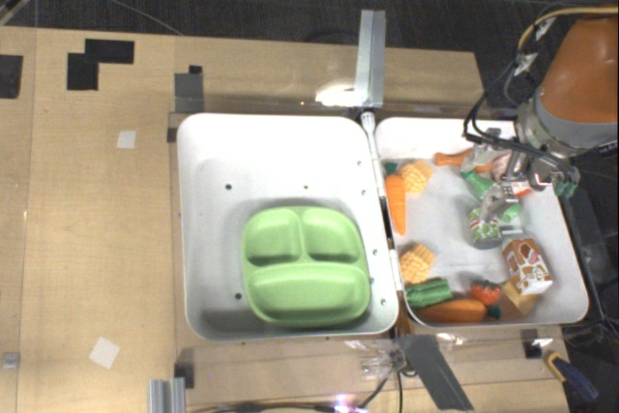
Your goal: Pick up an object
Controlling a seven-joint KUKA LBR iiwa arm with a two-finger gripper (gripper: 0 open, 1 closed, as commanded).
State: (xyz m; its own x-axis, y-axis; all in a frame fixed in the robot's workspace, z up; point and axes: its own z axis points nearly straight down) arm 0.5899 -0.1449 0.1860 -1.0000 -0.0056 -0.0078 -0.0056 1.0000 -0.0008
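My gripper [503, 196] hangs over the right white bin [576, 278], at centre right of the frame; whether it is open or closed I cannot tell. Just below it lies a small green-and-white can [491, 227]. Lower right sits a brown-and-white carton [526, 268]. A green divided plastic plate [306, 264] fills the left bin [213, 160].

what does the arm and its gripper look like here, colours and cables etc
The arm is a thick rounded body, orange on top with a grey ring below it near the wrist. Black cables, with a yellowish one beside them, loop along its left side. Beneath the ring sits the gripper, a small metallic silver and black assembly with thin fingers. No readable markings can be made out.
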